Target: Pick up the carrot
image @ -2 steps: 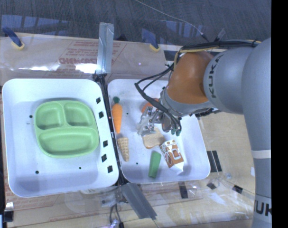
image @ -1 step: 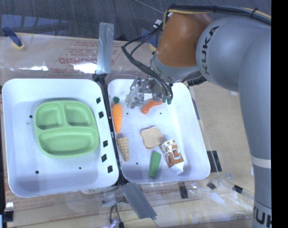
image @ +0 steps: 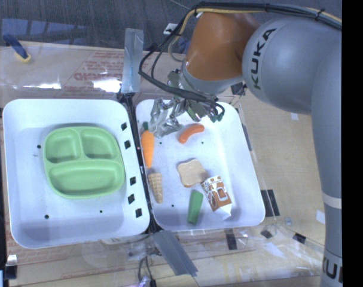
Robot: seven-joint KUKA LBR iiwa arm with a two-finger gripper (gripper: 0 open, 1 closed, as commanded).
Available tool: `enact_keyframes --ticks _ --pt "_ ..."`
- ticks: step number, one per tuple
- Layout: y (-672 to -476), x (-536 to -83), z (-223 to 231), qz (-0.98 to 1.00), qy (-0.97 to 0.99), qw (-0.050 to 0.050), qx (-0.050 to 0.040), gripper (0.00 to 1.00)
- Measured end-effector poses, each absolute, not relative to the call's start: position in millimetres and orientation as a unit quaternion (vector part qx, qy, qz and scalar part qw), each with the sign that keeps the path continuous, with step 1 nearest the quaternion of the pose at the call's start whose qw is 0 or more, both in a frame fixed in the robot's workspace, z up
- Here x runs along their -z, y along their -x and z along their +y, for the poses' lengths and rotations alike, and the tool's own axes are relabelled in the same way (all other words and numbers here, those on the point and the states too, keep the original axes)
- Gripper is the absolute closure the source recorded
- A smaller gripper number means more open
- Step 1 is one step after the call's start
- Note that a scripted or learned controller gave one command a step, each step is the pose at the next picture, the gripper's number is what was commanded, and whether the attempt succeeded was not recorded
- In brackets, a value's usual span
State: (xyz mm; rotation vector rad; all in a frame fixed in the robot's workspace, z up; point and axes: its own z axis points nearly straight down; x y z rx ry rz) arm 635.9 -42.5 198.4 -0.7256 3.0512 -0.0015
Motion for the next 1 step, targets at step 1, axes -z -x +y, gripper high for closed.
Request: enact_keyframes --ticks 1 --pt "-643.7 -193.5 -20.3 0.997 0.082 0.004 0.0003 1.00"
